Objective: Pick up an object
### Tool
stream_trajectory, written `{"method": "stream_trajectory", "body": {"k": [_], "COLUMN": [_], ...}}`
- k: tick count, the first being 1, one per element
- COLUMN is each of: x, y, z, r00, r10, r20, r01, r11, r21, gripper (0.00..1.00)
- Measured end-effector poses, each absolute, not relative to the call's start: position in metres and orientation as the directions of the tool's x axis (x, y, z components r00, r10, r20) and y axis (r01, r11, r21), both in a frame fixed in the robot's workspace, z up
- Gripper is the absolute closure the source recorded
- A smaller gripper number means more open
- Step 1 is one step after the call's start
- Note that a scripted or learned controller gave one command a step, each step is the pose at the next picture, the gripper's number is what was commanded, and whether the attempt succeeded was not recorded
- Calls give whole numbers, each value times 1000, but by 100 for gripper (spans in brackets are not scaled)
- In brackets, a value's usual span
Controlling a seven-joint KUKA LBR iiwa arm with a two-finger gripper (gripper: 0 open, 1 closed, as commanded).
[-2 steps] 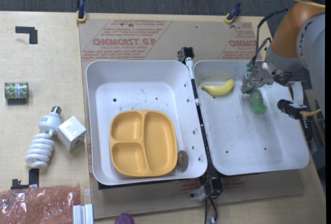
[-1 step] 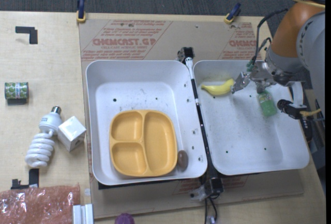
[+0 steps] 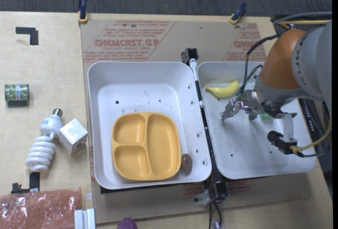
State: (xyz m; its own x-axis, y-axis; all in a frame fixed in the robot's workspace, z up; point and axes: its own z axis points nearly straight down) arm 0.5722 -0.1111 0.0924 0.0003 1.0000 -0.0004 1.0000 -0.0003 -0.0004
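Pale wood bench (image 3: 42,64), dark carpet beyond it; I count two white bins side by side on a brown board held by two blue clamps.

Left bin (image 3: 100,77): one yellow three-compartment plate (image 3: 147,146), and one small brown object (image 3: 186,163) touching the plate's right edge, near the bin's lower right corner. I can't make out what it is.

Right bin (image 3: 232,162): one banana (image 3: 222,89), lying near the upper left, free of anything else.

My arm (image 3: 290,64) reaches in from the right over the right bin. Gripper (image 3: 230,111) sits just below and to the right of the banana, close to it but apart. Whether the fingers are spread or closed, I cannot tell at this angle.

Off the board, on the bench at left: one spiral bulb (image 3: 43,143), one white cube (image 3: 73,136) touching it, one small green can (image 3: 16,93), one red mesh bag (image 3: 39,209) at the bottom edge.
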Motion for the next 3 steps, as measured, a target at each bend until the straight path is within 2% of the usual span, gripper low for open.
{"method": "stream_trajectory", "body": {"k": [1,2,3], "x": [573,573,538], "y": [-112,-112,-95], "z": [102,102,92], "r00": [2,3,3], "r10": [1000,1000,1000], "r20": [-1,-1,0], "r01": [1000,1000,1000], "r11": [-2,-3,-3], "r21": [2,2,0], "gripper": [100,0,0]}}
